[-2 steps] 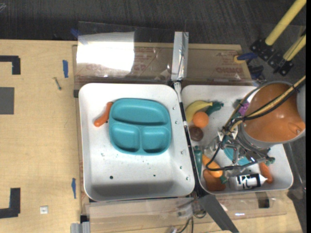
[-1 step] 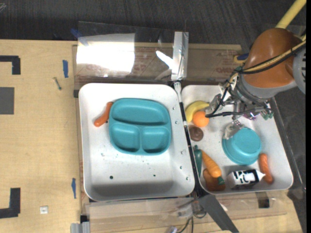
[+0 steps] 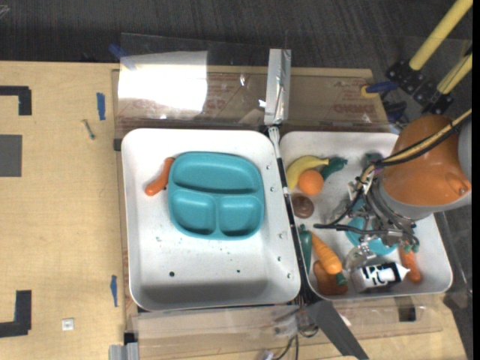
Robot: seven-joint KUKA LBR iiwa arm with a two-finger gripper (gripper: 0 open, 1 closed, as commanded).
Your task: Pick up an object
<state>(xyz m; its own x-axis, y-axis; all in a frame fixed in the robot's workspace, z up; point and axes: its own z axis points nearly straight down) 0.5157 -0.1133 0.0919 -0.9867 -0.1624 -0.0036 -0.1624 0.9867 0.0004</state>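
Note:
My gripper [image 3: 373,261] reaches down into the right bin [image 3: 442,265], low among the toy food near its front edge, with the orange wrist band [image 3: 427,167] above it. Just left of the gripper lies an orange carrot [image 3: 327,253]. A second small carrot [image 3: 409,265] lies close on its right. A teal piece [image 3: 361,223] shows partly under the cables behind the gripper. Further back in this bin lie a yellow banana [image 3: 304,163], an orange fruit [image 3: 310,181] and a brown round piece [image 3: 302,205].
The left bin [image 3: 142,261] holds a teal divided plate [image 3: 216,195] with an orange carrot-like piece [image 3: 158,178] at its left side. A clear plastic sheet [image 3: 202,88] and a metal upright [image 3: 278,85] stand behind the bins. Yellow bars [image 3: 442,25] cross the back right.

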